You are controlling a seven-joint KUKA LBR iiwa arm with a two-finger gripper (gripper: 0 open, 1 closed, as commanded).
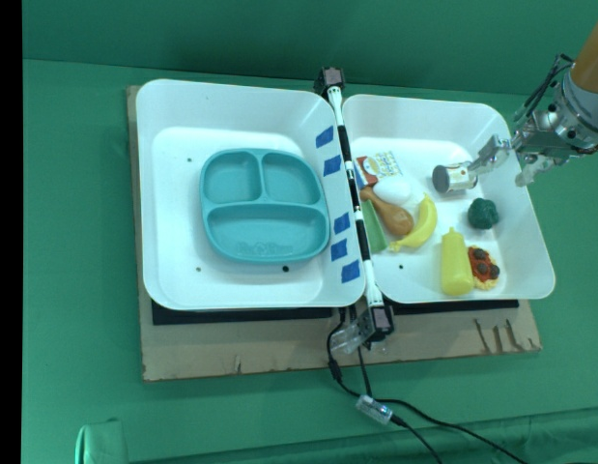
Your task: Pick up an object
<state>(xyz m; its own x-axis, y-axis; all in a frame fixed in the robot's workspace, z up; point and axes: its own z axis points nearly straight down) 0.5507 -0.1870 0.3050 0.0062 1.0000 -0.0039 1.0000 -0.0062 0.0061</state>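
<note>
My gripper (501,165) hangs over the right bin (530,259) near its far right side, open, with nothing between its fingers. Its left finger (484,153) ends just right of a small grey can (451,178) lying on its side. A dark green broccoli (483,213) sits just below the gripper. Further toward the front lie a yellow squeeze bottle (455,262) and a pizza slice (486,268). At the bin's left are a banana (423,225), a chicken drumstick (390,214), a white egg (394,188), a small red and white box (375,166) and a green strip (373,228).
A teal divided plate (265,206) lies in the left bin (173,114). A divider rail with blue tape marks (349,211) runs between the bins. Cables (395,419) trail over the green bench in front.
</note>
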